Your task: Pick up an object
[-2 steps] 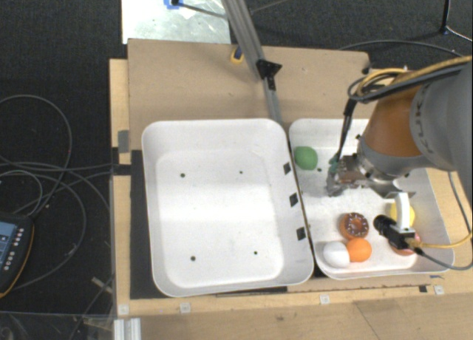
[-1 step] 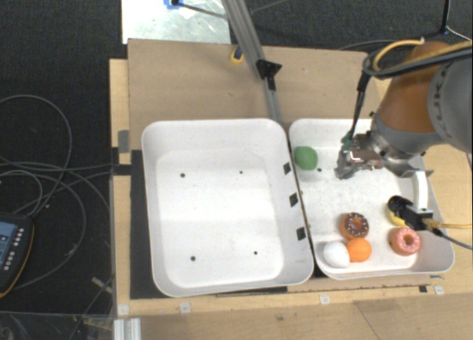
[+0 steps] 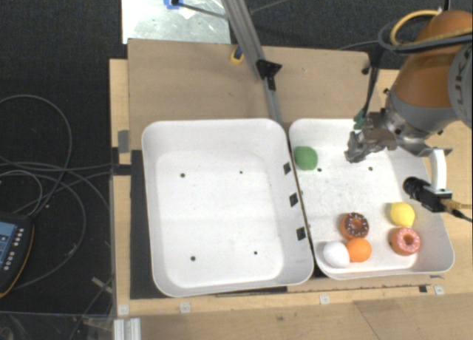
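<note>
The right bin (image 3: 332,183) holds a green ball (image 3: 305,157) near its far left corner. At its near end lie a brown donut (image 3: 355,224), an orange ball (image 3: 359,250), a white ball (image 3: 336,254), a yellow lemon-like piece (image 3: 402,214) and a pink donut (image 3: 405,241). My gripper (image 3: 358,149) hangs over the far part of the right bin, to the right of the green ball and apart from it. Nothing shows between its fingers.
The left bin (image 3: 159,183) lies beside the right one, with black clips (image 3: 294,199) along the shared edge. A grey pole (image 3: 247,32) slants across the bench behind the bins. Cables lie on the floor at the left.
</note>
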Motion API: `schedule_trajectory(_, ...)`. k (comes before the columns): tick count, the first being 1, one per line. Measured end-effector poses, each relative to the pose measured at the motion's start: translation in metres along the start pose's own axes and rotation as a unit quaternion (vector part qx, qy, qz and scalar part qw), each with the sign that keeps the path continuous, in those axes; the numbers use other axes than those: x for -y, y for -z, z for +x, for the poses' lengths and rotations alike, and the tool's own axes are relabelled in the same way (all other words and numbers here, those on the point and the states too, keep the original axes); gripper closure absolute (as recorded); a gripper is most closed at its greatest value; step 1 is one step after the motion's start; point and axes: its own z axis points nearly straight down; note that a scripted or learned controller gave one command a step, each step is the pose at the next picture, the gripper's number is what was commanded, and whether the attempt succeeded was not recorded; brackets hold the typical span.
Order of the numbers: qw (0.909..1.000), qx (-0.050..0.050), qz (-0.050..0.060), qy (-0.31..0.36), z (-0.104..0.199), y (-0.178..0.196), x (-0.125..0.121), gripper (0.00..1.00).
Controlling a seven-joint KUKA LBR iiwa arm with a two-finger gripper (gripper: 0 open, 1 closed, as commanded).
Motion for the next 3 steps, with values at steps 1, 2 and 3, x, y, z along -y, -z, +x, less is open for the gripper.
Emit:
schedule_trajectory(1, 1.0, 0.0, 0.001, 0.0, 0.0, 0.054, -0.002, 1.0)
schedule_trajectory(2, 1.0, -0.002, 0.004, 0.002, 0.053, 0.034, -0.019, 1.0)
schedule_trajectory(3, 1.0, -0.001, 0.003, 0.003, 0.112, 0.02, -0.038, 1.0)
